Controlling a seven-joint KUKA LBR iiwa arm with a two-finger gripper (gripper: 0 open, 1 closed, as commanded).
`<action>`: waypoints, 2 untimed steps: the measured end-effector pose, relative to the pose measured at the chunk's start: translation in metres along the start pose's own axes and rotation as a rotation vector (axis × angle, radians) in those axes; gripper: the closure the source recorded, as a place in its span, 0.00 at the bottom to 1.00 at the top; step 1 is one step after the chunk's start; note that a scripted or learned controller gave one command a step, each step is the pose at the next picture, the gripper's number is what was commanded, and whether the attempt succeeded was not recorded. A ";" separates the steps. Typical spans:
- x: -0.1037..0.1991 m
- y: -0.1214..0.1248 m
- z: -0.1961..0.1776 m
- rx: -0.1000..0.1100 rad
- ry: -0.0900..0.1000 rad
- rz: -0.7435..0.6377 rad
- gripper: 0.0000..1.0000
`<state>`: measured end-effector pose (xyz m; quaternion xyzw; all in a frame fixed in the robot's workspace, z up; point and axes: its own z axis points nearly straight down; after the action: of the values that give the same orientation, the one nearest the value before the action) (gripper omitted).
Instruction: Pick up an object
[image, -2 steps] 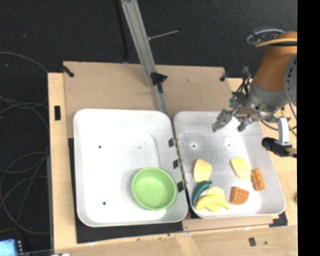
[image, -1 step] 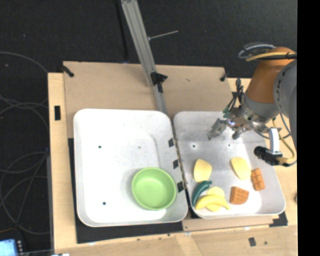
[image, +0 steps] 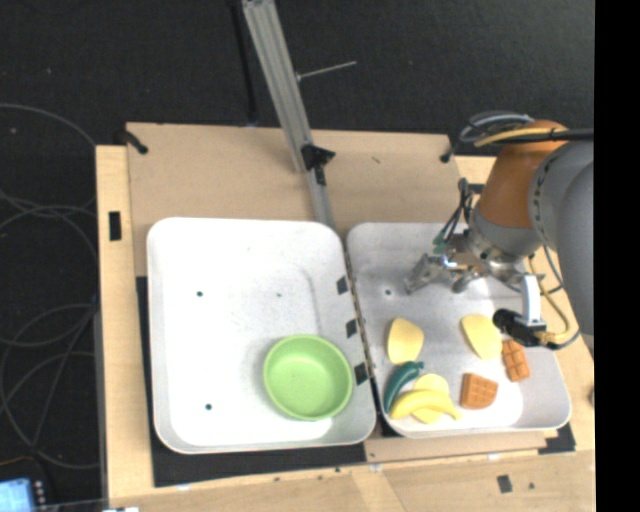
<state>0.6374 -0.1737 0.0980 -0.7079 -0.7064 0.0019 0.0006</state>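
Gripper (image: 438, 275) sits over the upper part of the right bin (image: 375, 250), fingers spread apart and pointing toward the left, nothing between them. Arm comes in from the right edge, orange band (image: 510, 190) just above the wrist, grey link beyond it.

Right bin contents, all in the lower half, below the gripper:
- pale yellow wedge-shaped piece (image: 404, 340), near the bin's left wall
- second pale yellow piece (image: 481, 335), to the right of that, just beside a black part of the gripper assembly
- small orange waffle-like square (image: 478, 390), lower right
- narrower orange-brown piece (image: 515, 360), by the right wall (partly tucked beside the black part)
- yellow banana bunch (image: 423, 400) at the front edge, with a dark green item (image: 402, 377) touching its upper left side

None of these touch the fingers; the closest is the left yellow wedge, still apart from the fingertips.

Left bin (image: 200, 260) holds a green bowl (image: 308, 376), upright, in its lower right corner near the divider between the bins.

Grey metal pole (image: 285, 100) slants across the bench above the bins.
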 end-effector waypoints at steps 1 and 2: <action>-0.001 0.002 -0.015 -0.008 -0.001 0.001 1.00; -0.007 0.002 -0.061 -0.010 0.000 -0.001 1.00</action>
<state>0.6395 -0.1810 0.1587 -0.7074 -0.7068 -0.0015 -0.0028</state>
